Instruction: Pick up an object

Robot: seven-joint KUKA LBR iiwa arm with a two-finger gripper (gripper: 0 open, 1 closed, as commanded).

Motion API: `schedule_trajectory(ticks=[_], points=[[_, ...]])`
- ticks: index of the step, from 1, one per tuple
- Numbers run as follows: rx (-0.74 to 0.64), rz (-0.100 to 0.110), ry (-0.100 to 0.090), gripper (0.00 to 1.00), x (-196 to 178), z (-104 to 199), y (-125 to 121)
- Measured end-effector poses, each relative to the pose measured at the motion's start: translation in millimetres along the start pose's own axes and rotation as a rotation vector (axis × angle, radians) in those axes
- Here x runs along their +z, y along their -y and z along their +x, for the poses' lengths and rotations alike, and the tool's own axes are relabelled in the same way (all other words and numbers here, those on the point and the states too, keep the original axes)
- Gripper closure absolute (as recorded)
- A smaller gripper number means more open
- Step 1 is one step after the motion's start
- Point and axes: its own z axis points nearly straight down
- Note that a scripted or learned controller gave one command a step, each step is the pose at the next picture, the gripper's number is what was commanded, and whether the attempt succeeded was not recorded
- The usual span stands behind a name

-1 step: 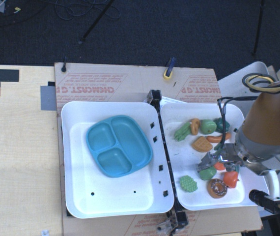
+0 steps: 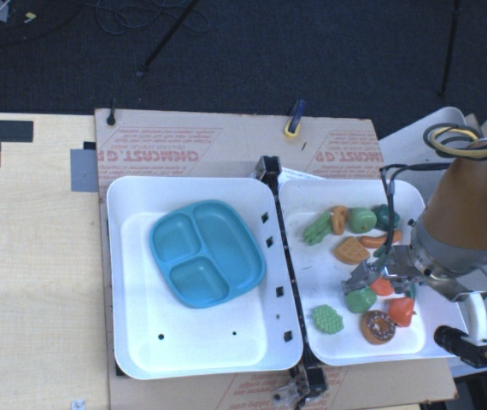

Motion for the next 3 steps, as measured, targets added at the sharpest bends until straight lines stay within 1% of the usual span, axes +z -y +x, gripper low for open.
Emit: schedule_trajectory(ticks=[1,2,3], points=[[-0.001,0.009,-0.003,0.0,64.4,-0.4,2.5],[0.0,-0.009,-0.002,0.0,107.3,1.4,-1.4],[0.007,-0.01,-0.005,1.0,94.7,0.2,-2.0]])
